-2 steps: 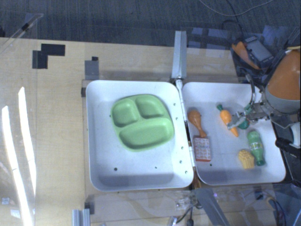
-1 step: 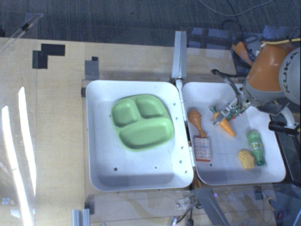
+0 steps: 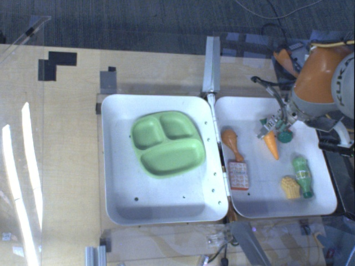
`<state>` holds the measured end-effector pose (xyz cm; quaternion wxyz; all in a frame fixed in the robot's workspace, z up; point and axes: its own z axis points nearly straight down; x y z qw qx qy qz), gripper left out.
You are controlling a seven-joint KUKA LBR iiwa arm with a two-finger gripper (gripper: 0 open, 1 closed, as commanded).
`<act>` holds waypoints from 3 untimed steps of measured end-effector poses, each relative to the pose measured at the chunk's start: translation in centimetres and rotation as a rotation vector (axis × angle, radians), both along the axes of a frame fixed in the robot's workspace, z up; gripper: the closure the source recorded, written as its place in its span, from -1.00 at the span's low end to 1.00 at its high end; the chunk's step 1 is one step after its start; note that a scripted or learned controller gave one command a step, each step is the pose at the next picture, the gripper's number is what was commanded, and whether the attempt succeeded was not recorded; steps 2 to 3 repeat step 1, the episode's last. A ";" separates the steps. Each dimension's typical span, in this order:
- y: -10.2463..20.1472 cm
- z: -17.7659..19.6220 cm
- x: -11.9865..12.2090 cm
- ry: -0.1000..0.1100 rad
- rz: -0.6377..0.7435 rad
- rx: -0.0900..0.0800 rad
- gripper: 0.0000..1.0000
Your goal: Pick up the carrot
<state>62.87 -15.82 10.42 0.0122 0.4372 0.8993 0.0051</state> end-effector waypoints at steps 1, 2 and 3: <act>5.8 9.2 1.0 0.015 0.075 0.000 1.00; 5.8 9.2 1.0 0.015 0.075 0.000 1.00; 5.8 9.2 1.0 0.015 0.075 0.000 1.00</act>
